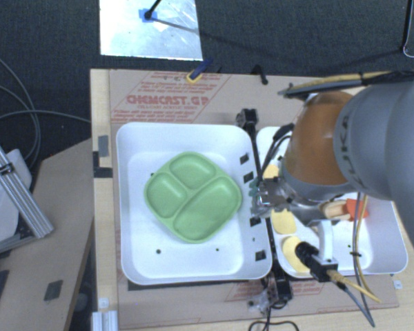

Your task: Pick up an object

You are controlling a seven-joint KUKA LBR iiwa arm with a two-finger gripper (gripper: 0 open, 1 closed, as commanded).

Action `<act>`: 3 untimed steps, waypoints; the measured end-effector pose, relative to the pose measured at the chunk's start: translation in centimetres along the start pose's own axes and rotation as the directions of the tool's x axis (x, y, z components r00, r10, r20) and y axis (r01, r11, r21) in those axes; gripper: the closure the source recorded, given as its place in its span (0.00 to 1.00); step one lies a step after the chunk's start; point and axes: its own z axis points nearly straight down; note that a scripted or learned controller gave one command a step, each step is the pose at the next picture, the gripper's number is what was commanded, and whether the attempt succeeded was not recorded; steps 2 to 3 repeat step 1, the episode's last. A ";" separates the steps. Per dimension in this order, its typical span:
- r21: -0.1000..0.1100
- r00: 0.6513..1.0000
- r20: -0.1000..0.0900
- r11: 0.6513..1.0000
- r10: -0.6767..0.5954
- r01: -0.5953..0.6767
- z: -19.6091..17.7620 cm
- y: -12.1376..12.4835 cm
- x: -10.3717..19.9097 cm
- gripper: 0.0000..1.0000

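With the arm (345, 143) low over the right bin (393, 254), its grip state impossible to tell, it should centre on 1 of the yellow pieces (284, 221) at that bin's left side before lifting.

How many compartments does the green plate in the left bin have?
3. The green plate lies in the left bin and is divided into one compartment toward the upper right, one on the left, and one larger along the lower right. Nothing covers the plate, so none seems hidden.
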 end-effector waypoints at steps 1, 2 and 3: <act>-0.002 1.000 0.001 1.000 0.001 -0.001 -1.1 0.2 -0.4 1.00; -0.002 1.000 0.001 1.000 0.001 -0.001 -1.1 0.2 -0.4 1.00; -0.002 1.000 0.001 1.000 0.001 -0.001 -1.1 0.2 -0.4 1.00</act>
